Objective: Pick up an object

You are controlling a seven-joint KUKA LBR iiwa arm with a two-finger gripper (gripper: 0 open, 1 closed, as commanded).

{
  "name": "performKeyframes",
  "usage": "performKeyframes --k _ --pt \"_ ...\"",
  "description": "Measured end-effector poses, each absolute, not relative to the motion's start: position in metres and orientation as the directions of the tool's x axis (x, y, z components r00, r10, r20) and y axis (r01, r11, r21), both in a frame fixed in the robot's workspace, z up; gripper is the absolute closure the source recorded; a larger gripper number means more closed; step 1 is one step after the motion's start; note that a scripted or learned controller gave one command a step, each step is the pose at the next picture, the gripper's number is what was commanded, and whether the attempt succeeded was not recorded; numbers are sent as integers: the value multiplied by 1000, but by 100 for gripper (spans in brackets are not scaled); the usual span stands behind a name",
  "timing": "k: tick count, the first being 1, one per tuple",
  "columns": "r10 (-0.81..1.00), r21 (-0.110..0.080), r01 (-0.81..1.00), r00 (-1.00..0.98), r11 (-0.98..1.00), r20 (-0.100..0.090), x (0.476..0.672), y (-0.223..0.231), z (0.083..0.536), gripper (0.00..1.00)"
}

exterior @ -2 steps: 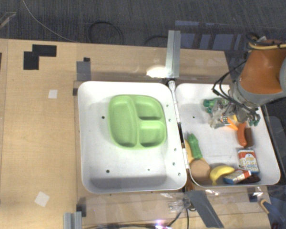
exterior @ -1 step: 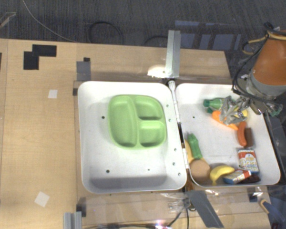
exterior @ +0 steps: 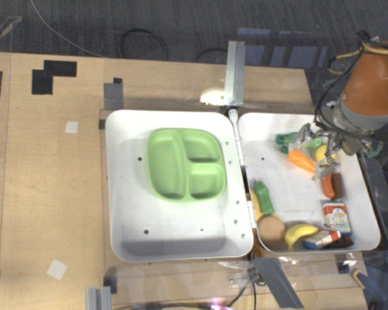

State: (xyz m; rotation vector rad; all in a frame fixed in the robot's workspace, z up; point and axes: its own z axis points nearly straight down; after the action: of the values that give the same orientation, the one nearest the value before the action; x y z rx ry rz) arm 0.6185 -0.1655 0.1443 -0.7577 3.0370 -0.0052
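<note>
Orange carrot-shaped toy (exterior: 302, 161): lies slanted in the right white bin (exterior: 281, 192), near its far edge, just under the gripper's tips.
Gripper (exterior: 324, 152): metal two-finger tool hanging low over the far right part of that bin; I cannot tell from here how the tool is set, since wires and the wrist crowd it.
Arm (exterior: 373, 86): grey with a broad orange band, reaching in over the bin's far right corner.
Green leafy piece (exterior: 286, 139): at the carrot's far end, close to the bin's far edge.
Small yellow piece (exterior: 321, 152): right beside the gripper tips, partly hidden.
Brown-red sausage-shaped toy (exterior: 330, 185): just nearer than the gripper, by the right edge.
Small printed carton (exterior: 336, 216): along the right edge, nearer still.
Yellow banana toy (exterior: 299, 233): near edge of the bin, next to a round tan ball (exterior: 270, 227).
Green bottle-shaped toy (exterior: 264, 198): along the bin's left edge.
Left white bin (exterior: 126, 231): carries a light green divided plastic tray (exterior: 185, 163) around its middle.
</note>
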Motion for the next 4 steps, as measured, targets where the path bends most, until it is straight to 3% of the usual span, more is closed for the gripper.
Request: performKeyframes --k 1,2,3,4 --pt "-401 -7 -401 -916 916 -13 605 -146 89 0" --pt "-404 -12 -404 -914 915 -22 609 -144 104 100" --pt "-418 -9 -418 -908 908 -20 616 -74 236 100" --pt "-513 4 -513 -858 858 1 558 -102 103 100"
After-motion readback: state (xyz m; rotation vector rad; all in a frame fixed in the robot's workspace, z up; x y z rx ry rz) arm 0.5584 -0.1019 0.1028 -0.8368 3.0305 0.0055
